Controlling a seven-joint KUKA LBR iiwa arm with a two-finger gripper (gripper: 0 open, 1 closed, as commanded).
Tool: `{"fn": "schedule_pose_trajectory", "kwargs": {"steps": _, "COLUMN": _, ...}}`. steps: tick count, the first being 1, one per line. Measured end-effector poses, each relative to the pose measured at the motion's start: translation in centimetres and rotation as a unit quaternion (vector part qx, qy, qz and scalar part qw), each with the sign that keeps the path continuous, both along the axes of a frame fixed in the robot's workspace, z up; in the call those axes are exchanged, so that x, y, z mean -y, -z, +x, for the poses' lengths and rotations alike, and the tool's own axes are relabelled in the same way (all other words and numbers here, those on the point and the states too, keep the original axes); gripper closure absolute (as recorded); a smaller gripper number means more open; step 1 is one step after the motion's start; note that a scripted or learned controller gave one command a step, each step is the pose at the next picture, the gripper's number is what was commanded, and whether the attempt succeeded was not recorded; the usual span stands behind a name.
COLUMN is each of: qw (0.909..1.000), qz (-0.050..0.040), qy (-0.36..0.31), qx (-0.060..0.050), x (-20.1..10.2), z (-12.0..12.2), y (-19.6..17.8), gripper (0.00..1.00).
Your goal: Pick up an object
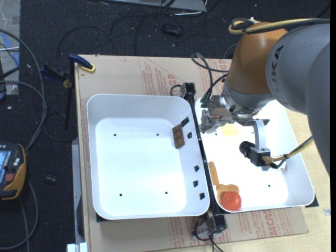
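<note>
My gripper (210, 121) hangs low over the back left corner of the right bin (294, 185), under the grey and orange arm. Just to its right a pale yellow object (230, 130) lies on the bin floor, partly hidden by the wrist. An orange-handled piece with a red round end (229, 197) rests at the front left of the right bin. A small brown block (178, 136) lies against the right wall of the left bin (105, 156), with a dark flat piece (185, 123) just behind it.
A black fitting on a cable (254, 152) hangs from the arm over the middle of the right bin. Black clips (198, 182) line the divide between the bins. Cables and a blue and yellow clamp (79, 63) lie beyond the bench's back left corner.
</note>
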State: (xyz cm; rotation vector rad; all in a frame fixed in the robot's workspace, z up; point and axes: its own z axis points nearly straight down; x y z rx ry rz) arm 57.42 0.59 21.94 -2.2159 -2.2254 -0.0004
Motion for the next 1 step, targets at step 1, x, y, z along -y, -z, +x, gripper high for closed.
{"fn": "schedule_pose_trajectory", "kwargs": {"steps": 1, "qw": 1.0, "qz": 0.0001, "qy": 0.0, "qx": 0.001, "x": -4.55, "z": -0.1, "y": -1.14, "gripper": 1.0}}
